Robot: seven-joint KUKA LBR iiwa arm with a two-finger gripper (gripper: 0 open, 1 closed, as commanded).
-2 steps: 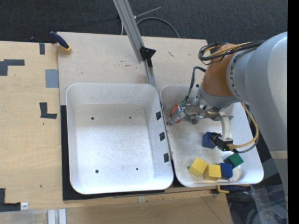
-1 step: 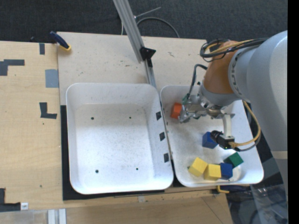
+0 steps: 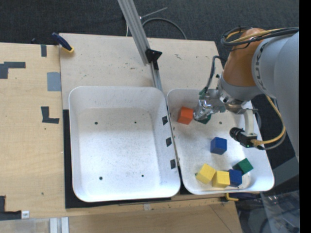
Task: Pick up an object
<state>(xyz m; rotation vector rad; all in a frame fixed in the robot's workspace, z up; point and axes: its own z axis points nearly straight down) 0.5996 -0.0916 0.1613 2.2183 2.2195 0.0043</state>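
Observation:
My gripper (image 3: 202, 114) hangs low over the back part of the right bin (image 3: 189, 92), under the grey arm with its orange band (image 3: 241, 64). An orange cube (image 3: 185, 115) lies on the bin floor just to the gripper's left, beside it and very close. Nothing can be seen held by the gripper. A blue cube (image 3: 218, 145) sits alone in the middle of the same bin, in front of the gripper.
At the right bin's front corner cluster a green cube (image 3: 244, 166), two yellow cubes (image 3: 206, 173) (image 3: 222, 178) and a second blue cube (image 3: 235, 177). The left bin (image 3: 116, 89) stands alongside. A metal pole (image 3: 136, 23) slants over the bench behind the bins.

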